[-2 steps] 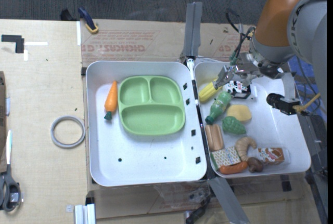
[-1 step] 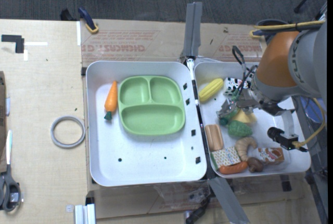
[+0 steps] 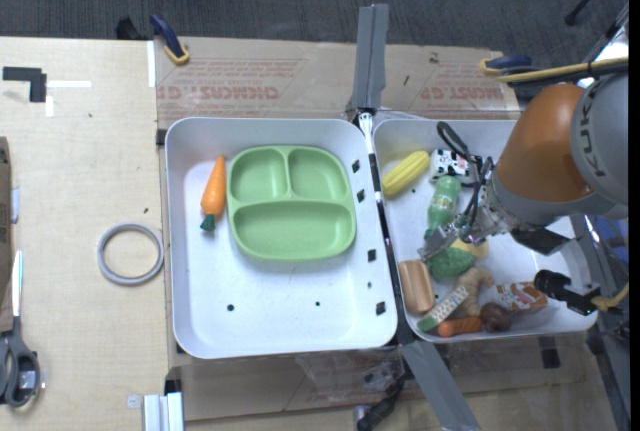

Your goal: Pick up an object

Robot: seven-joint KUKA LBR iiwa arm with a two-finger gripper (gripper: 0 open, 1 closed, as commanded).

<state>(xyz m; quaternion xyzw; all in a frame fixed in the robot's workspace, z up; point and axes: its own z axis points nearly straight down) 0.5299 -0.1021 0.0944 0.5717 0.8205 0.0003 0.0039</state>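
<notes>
Tool [image 3: 447, 241] is down in the right bin [image 3: 400, 134], over the green toy [image 3: 452, 261] at six o'clock; its grip I cannot tell.

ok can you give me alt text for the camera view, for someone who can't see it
A grey and orange robot arm reaches from the right, its tool low over a jumble of toy food in the right bin, including a yellow corn cob. The left bin holds a green divided plate with a toy carrot beside it.
</notes>
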